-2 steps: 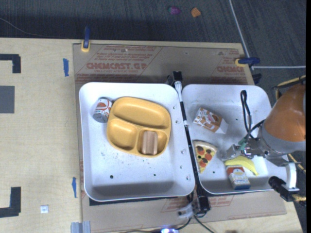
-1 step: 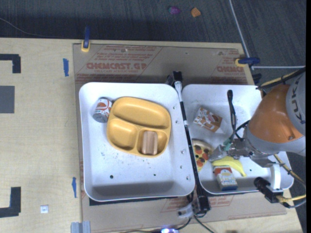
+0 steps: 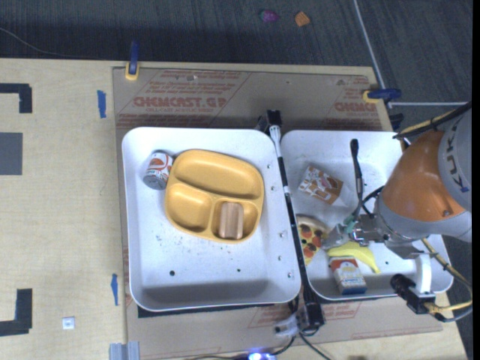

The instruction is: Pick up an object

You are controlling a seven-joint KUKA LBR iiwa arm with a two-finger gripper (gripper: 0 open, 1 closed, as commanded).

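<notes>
Banana (image 3: pixel 358 256) is the nearest grabbable thing to the arm — one of it, yellow, lying in the right bin (image 3: pixel 375 142) toward the near edge, long axis running roughly left to right with a slight downward curve at the right end. Just in front of it, touching or nearly so, sits one small box (image 3: pixel 349 276) with an orange and white face. The gripper (image 3: pixel 352 231) hangs right above the banana's left part, but honestly can't tell how it's set or whether anything is caught in it, the wrist covers too much. Left of that there's one pizza slice toy (image 3: pixel 310 237) against the bin's left wall, and farther back one small snack packet (image 3: pixel 321 184), tilted. Left bin (image 3: pixel 150 268) has one yellow divided tray (image 3: pixel 202 175) with one tan block (image 3: pixel 230 220) in its near right compartment — plus one crushed can (image 3: pixel 157 169) by the tray's far left corner.
</notes>
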